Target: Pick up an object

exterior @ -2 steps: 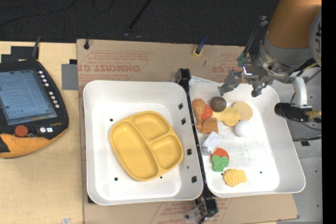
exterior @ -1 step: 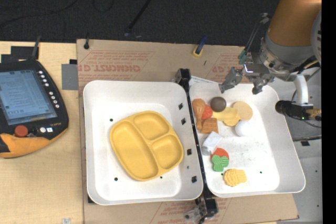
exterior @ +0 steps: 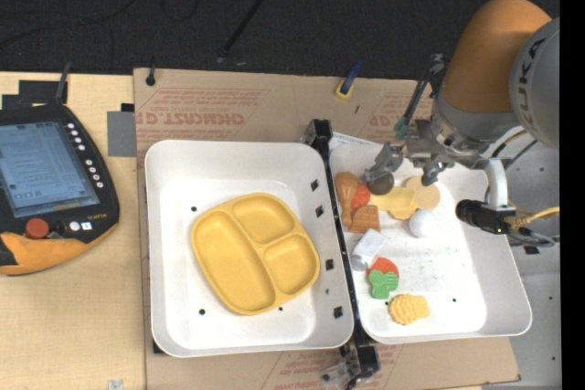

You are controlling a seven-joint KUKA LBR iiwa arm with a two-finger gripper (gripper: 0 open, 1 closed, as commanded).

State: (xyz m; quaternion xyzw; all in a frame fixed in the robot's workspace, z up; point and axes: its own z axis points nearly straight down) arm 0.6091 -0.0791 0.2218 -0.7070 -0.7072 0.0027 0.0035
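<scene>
Several toy foods lie in the right bin point(exterior: 494, 306). A brown bread piece point(exterior: 347, 189) and an orange-brown wedge point(exterior: 366, 217) sit by the left wall, with a red piece point(exterior: 362, 195) between them. Pale yellow pieces point(exterior: 403, 203) lie beside a white egg point(exterior: 423, 222). Toward the front are a white block point(exterior: 368, 246), a red and green vegetable point(exterior: 383, 277) and a yellow corn cob point(exterior: 408, 309). My gripper point(exterior: 406, 171) hangs open over the bin's back part, just above the pale yellow pieces, with nothing between its fingers.
The left bin point(exterior: 174, 187) holds a yellow divided plate point(exterior: 253, 250). A black divider clamp point(exterior: 322, 142) runs between the bins. A teach pendant point(exterior: 50, 183) lies at the bench's left. A black cable fitting point(exterior: 484, 215) juts over the right bin's right side.
</scene>
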